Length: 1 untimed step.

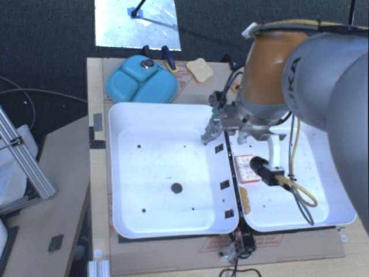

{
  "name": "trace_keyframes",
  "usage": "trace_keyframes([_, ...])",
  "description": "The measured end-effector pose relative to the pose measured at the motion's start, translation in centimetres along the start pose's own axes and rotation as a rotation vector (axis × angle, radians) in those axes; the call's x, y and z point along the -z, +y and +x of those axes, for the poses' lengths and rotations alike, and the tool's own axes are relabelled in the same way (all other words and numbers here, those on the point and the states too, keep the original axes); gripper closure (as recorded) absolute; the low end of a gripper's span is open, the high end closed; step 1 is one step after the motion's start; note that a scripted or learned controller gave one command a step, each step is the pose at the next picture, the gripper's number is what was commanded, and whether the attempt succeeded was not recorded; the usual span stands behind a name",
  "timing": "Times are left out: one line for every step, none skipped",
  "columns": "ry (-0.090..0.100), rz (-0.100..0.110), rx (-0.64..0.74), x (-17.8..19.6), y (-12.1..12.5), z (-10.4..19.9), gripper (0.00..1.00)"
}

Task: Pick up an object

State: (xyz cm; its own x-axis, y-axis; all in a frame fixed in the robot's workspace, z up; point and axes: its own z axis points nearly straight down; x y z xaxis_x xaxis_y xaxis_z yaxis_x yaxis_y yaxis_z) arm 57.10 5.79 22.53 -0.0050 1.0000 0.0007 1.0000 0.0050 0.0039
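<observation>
Objects in the right bin [340,212] were a red-and-white card [244,168] and an orange strip [245,199] along its left edge. The arm [300,68] hid the bin's far part. Whether the fingers [214,127] stood apart or together could not be told.

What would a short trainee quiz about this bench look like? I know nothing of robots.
1. True or false: the teal divided plate lies inside the view's left bin.
2. Which bin holds the small dark round thing? A) left B) right C) neither
3. Fill in: the red-and-white packet lies in the ____ bin.

Key: 1 false, it sits on the bench behind that bin. 2 A. 3 right, meaning the right bin.
</observation>
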Motion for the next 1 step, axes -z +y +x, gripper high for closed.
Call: trace_keyframes([0.001,0.005,0.001,-4.69,-1.30,5.71,0.00])
